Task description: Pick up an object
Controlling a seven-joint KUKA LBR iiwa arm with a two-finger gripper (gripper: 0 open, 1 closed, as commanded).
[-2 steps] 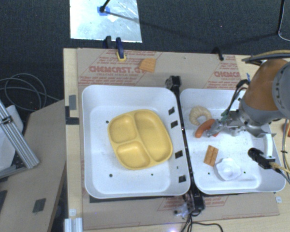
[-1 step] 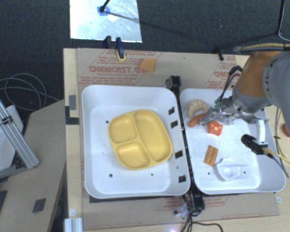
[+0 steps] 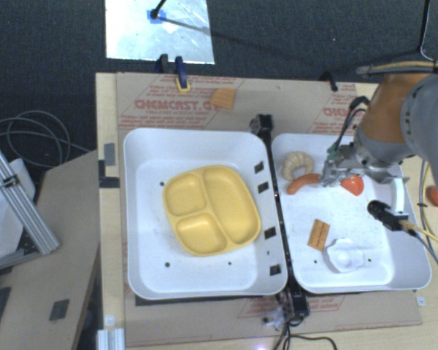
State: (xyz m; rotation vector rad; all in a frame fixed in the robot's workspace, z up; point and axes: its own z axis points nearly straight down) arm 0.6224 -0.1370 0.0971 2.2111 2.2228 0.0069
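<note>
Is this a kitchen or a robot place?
Most likely a robot test lab, not a kitchen. A robot arm reaches over two white bins, the food in them, like the croissant, looks like toys, and cables lie on the floor.

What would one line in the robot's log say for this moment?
arm: over right bin | gripper: low beside orange sausage and croissant | grasp: unconfirmed | left bin: yellow tray

The bench (image 3: 109,217) carries a printed cardboard sheet (image 3: 197,104), on which two shallow white bins sit side by side, the left bin (image 3: 142,217) touching the right bin (image 3: 306,268).
</note>
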